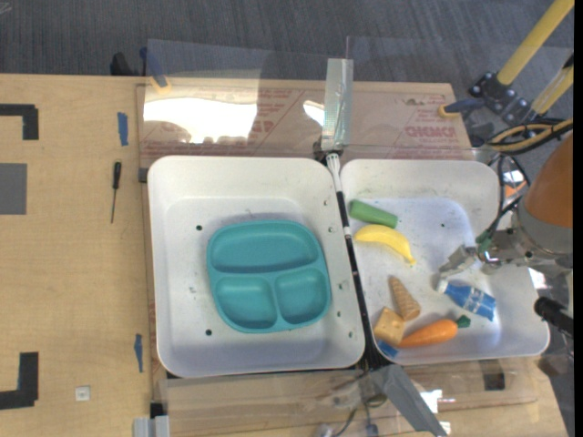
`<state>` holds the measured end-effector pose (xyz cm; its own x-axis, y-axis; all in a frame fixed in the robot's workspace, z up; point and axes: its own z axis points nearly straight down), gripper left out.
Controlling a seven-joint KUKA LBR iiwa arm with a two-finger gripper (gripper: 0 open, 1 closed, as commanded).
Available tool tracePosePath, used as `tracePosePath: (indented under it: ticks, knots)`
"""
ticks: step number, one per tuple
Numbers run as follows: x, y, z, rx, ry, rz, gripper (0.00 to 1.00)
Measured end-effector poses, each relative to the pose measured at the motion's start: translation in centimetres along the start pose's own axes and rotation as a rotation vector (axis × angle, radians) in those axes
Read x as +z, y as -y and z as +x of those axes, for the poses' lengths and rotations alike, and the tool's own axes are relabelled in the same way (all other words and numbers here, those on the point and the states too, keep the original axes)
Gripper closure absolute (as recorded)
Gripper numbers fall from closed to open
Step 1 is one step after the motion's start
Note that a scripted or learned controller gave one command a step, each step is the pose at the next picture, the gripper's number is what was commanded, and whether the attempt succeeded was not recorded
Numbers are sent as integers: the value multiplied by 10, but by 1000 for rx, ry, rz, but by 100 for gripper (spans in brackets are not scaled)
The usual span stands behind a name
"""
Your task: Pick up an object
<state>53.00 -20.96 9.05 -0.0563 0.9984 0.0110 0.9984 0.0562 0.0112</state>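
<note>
The right bin (428, 176) holds a green cylinder (373, 214), a yellow banana (385, 241), a tan ice-cream cone (404, 298), an orange carrot (428, 333), a small tan piece (389, 324) and a blue-and-white tube (471, 300). My gripper (458, 260) hangs over the right side of this bin, just above the tube and to the right of the banana. Its fingers stand open and nothing sits between them.
The left bin (173, 198) carries a teal divided plate (268, 274). A thin wall (344, 235) separates the two bins. The arm with its orange band (552, 194) comes in from the right edge. Cables and a yellow frame (537, 35) lie at the upper right.
</note>
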Motion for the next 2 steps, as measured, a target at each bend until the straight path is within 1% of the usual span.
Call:
tracePosePath:
  ticks: [1, 2]
  knots:
    - [3, 47, 31, -177, 12, 5, 0]
    - [-7, -2, 88, -169, 9, 8, 0]
